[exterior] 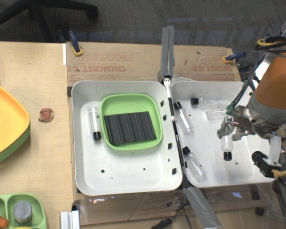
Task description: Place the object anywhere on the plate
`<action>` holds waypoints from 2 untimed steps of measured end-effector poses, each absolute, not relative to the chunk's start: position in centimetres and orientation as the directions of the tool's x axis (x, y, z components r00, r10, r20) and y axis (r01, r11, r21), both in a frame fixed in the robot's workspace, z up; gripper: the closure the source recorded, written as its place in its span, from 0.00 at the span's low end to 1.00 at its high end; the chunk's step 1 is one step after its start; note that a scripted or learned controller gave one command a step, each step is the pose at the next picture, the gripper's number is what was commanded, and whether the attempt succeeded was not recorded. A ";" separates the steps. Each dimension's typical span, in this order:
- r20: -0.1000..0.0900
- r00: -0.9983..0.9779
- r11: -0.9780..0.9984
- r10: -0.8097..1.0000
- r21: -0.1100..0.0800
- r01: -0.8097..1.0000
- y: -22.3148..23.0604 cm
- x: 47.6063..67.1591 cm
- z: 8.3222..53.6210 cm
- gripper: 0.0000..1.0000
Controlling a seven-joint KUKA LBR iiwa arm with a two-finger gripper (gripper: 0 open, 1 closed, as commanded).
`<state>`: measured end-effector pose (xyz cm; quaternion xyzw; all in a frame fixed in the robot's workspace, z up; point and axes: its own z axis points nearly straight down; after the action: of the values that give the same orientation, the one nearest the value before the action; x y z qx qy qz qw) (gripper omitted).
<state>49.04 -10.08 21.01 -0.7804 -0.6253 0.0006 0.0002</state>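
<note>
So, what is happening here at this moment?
A robot arm reaches into the right bin, its gripper low above a clear vial with a black cap. Other vials lie around it in that bin. In the left bin sits the green plate with a dark ridged block on it, and one vial lies beside the plate.

The arm (276,87) is cut off at the right edge.

Green plate (131,104) under black ribbed object (131,128)
</note>
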 end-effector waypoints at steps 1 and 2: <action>-0.001 0.218 -0.218 0.976 -0.001 0.976 -10.1 49.0 21.0 0.00; -0.002 0.285 -0.285 0.959 -0.001 0.959 -11.5 48.4 23.0 0.00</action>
<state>48.41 -11.47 22.98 -0.8014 -0.5981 0.0013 -0.0001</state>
